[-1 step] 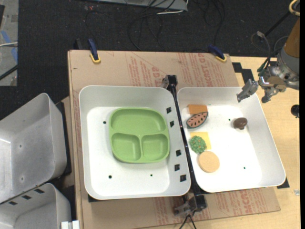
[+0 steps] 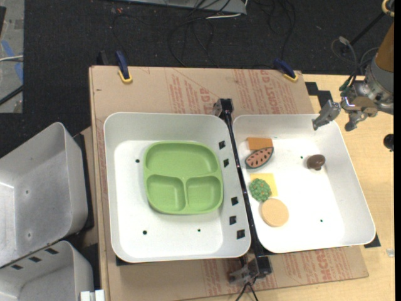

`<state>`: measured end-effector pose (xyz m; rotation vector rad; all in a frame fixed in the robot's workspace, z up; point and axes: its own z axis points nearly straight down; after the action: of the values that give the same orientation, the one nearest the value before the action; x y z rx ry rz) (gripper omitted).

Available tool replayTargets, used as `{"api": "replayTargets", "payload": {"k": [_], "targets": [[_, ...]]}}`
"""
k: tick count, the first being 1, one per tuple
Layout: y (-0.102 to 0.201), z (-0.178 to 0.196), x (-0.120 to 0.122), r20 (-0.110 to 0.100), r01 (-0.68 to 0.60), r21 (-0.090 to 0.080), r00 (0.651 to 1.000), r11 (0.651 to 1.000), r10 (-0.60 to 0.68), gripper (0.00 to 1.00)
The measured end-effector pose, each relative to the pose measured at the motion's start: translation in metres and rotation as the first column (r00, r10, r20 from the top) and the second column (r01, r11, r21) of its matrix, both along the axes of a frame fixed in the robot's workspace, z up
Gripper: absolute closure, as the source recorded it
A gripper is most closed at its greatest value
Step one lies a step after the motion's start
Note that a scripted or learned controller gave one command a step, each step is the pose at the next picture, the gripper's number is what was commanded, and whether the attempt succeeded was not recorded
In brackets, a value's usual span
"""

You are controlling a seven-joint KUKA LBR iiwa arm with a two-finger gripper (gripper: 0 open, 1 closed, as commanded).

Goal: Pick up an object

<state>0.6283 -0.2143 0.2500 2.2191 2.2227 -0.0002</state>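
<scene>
Tool [image 2: 336, 116] was seen spread and unladen above the right bin's [image 2: 351, 168] far rim. Nearest object, a brown lump [image 2: 315, 162], lay alone mid-bin. A straight descent centred over it was judged best.

In the right bin we see a small brown round object [image 2: 315, 162], lying alone toward its far-right corner.

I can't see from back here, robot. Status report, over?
Gripper open, over right bin's far right corner, holding nothing. Nearest item: small brown piece, untouched. Path to it unobstructed.
</scene>
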Motion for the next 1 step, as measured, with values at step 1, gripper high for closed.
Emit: {"api": "replayTargets", "payload": {"k": [1], "targets": [[0.009,-0.0536,0.0052,-0.002,-0.002,0.0,1.0,1.0,0.002,0.0]]}}
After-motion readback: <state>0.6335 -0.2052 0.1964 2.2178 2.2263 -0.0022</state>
